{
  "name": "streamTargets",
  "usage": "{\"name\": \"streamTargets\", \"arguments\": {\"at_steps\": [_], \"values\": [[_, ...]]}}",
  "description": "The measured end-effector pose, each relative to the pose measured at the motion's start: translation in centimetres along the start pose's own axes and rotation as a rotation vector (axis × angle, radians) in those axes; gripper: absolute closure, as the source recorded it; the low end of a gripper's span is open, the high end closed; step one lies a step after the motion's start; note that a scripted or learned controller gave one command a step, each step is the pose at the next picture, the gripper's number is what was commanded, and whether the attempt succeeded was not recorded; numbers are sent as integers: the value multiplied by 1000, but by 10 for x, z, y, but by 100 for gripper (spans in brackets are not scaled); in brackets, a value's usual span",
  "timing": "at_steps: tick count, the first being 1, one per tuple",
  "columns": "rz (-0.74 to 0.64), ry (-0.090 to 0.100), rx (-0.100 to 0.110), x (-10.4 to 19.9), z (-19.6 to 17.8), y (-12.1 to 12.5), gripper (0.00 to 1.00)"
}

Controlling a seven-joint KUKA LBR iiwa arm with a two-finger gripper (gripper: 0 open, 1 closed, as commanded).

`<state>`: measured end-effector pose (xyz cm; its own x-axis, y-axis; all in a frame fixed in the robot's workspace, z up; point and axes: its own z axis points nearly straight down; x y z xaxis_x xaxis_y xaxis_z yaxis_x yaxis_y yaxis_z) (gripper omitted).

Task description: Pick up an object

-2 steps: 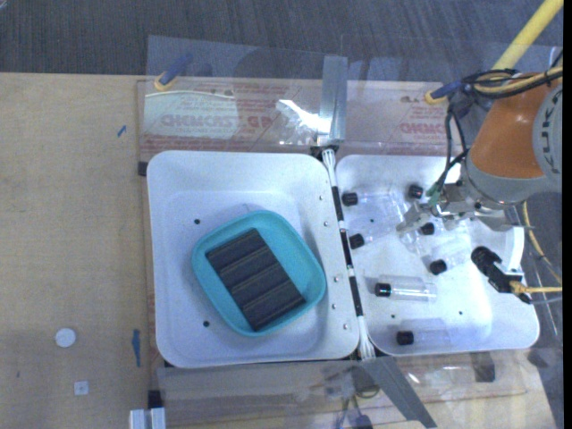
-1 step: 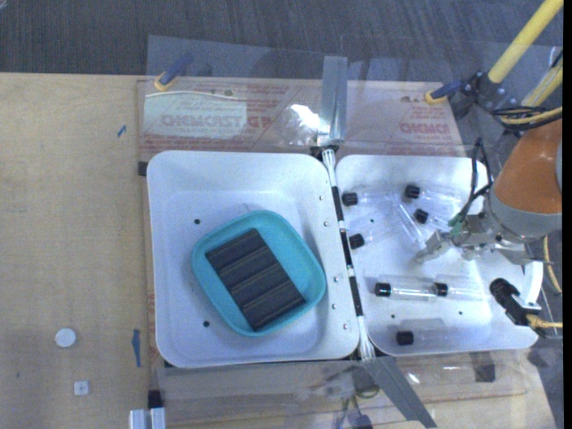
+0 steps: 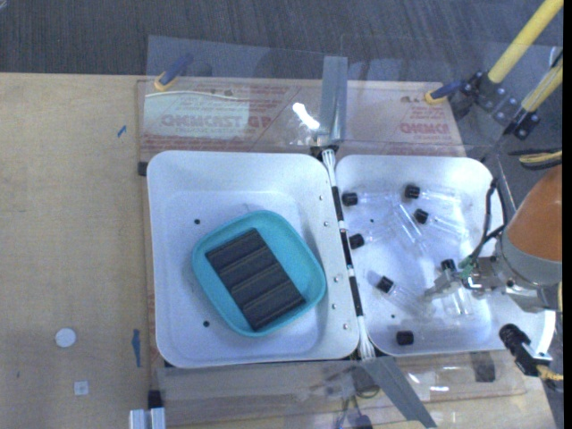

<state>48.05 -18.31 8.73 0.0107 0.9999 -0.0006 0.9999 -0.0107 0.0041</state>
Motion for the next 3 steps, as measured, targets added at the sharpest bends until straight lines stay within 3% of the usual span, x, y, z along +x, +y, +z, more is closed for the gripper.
{"name": "streamTargets", "arguments": {"at_steps": [1,2,3], "values": [[2,-3,-7,-1,-11,2,100],[72,0,4,57,-114,0,100],[99,0,4,78,-116,61,100]]}}
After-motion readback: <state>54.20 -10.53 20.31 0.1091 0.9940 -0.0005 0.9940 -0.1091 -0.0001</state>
